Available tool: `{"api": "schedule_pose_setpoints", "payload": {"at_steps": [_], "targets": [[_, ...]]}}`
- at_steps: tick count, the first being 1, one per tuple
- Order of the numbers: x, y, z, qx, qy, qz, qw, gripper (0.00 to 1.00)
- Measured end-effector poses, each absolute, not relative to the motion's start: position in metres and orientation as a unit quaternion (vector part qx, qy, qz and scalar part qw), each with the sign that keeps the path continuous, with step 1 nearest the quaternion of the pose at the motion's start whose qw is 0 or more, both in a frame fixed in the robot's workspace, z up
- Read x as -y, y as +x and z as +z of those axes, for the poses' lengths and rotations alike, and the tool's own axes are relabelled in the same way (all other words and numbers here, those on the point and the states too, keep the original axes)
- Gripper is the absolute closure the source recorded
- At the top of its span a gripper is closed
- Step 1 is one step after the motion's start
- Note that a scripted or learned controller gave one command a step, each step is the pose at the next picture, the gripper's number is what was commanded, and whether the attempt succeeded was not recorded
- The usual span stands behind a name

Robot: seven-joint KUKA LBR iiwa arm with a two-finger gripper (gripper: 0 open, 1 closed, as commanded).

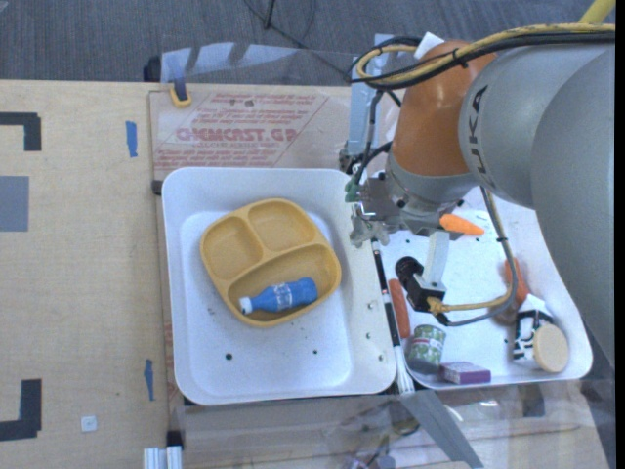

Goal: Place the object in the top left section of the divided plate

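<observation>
Arm [508, 115] hung over right bin [571, 355] | fingers' state: can't tell | bottle [281, 296] lay in divided plate [270, 259] 6 o'clock section | advice: pick carrot [461, 226], drop at 10 o'clock section.

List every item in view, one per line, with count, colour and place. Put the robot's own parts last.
divided plate: 1, yellow, in the left bin
bottle: 1, blue with a white cap, lying in the plate's large lower section
left bin: 1, white, middle of the bench
right bin: 1, white, beside the left bin
carrot: 1, orange, upper part of the right bin
can: 1, green label, lower part of the right bin
small box: 1, purple, at the right bin's lower edge
round disc: 1, tan, lower right corner of the right bin
cardboard sheet: 1, brown with red print, behind the left bin
arm: 1, grey with an orange band, over the right bin
</observation>
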State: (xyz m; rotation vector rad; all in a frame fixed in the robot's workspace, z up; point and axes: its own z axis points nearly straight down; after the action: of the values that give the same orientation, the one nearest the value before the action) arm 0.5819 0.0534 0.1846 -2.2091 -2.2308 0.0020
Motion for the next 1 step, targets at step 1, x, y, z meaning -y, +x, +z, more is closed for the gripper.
{"api": "schedule_pose_setpoints", "payload": {"at_steps": [1], "targets": [[-0.1108,0.5551,0.2322,0.712,-0.702,-0.0002,0.0,1.0]]}}
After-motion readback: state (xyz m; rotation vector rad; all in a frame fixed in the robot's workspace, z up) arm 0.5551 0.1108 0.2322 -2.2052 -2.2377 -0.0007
